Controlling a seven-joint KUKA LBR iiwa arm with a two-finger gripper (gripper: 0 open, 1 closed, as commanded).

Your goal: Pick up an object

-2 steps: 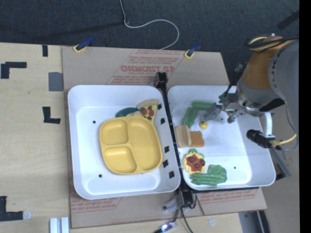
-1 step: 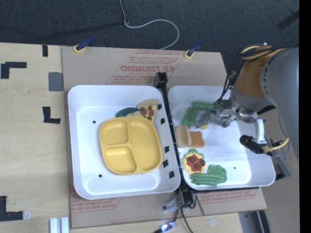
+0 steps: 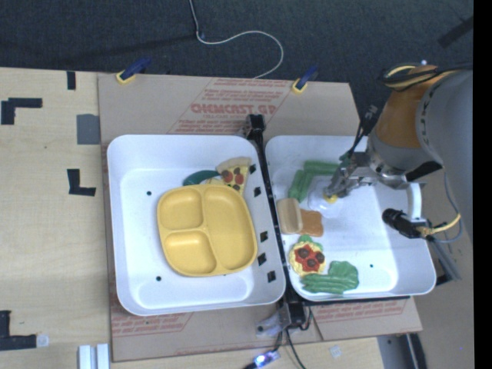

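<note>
My gripper (image 3: 335, 192) hangs low over the upper middle of the right bin (image 3: 400, 271), reaching in from the right. Just to its left lies a green bean-like toy (image 3: 305, 177). A tan bread slice (image 3: 298, 220) sits below and left of the gripper. A pizza slice with red toppings (image 3: 308, 256) and a leafy green piece (image 3: 333, 277) lie near the bin's front. I see nothing between the fingers; the view is too small to show their state.
The left bin (image 3: 131, 206) holds a yellow divided plate (image 3: 206, 230), with a second pizza slice (image 3: 236, 171) and a dark green item (image 3: 200, 177) behind it. The grey arm with its orange band (image 3: 407, 118) fills the right side. A white cable (image 3: 238, 41) lies behind the bins.
</note>
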